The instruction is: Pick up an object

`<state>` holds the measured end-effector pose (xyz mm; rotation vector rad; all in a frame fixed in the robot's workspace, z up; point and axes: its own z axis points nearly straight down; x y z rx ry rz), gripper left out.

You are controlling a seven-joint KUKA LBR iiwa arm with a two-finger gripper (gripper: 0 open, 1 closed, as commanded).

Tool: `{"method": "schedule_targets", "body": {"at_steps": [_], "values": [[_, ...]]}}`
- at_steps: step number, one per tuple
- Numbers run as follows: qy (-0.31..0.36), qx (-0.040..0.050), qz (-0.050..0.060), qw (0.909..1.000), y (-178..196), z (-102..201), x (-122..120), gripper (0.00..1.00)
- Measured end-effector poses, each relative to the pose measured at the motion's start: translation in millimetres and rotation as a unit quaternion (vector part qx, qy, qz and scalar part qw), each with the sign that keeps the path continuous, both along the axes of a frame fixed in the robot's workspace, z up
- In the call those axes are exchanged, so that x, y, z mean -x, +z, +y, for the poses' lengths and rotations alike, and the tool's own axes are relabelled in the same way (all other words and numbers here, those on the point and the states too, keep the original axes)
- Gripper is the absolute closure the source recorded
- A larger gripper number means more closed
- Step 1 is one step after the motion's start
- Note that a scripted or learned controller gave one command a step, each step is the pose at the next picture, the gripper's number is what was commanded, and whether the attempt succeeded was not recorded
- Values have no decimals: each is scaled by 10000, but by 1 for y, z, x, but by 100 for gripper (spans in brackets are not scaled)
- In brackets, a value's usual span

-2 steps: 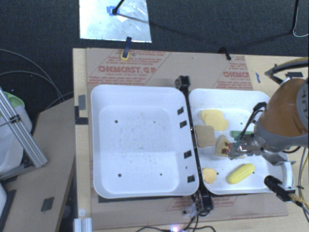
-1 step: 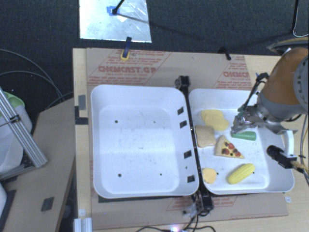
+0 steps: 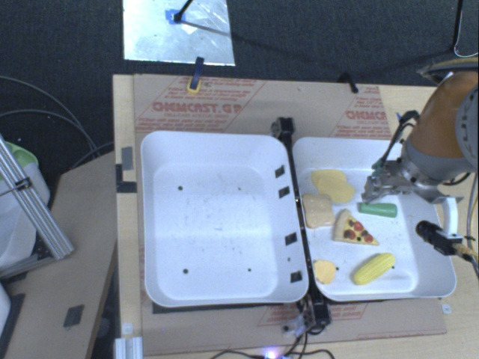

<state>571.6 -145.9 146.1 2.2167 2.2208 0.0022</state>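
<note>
Within the right bin (image 3: 430, 279), several toy foods are seen: a green piece (image 3: 378, 209) near the far right, a pizza slice (image 3: 354, 229) just beside it, a yellow corn cob (image 3: 373, 268) nearer the front, two pale yellow pieces (image 3: 333, 185) and a tan piece (image 3: 318, 211) toward the divider, and a small yellow round (image 3: 325, 271) at the front left. The gripper (image 3: 376, 189) is positioned directly above the green piece; whether the jaws are spread or closed cannot be determined. The left bin (image 3: 217, 144) adjoins on the counter (image 3: 247, 99).
</note>
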Motion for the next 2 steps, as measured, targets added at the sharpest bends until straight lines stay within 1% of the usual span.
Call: {"method": "schedule_targets", "body": {"at_steps": [1, 2], "values": [[0, -17, 30, 10000, -1, 28, 43, 100], [-23, 12, -3, 10000, 29, -30, 43, 100]]}}
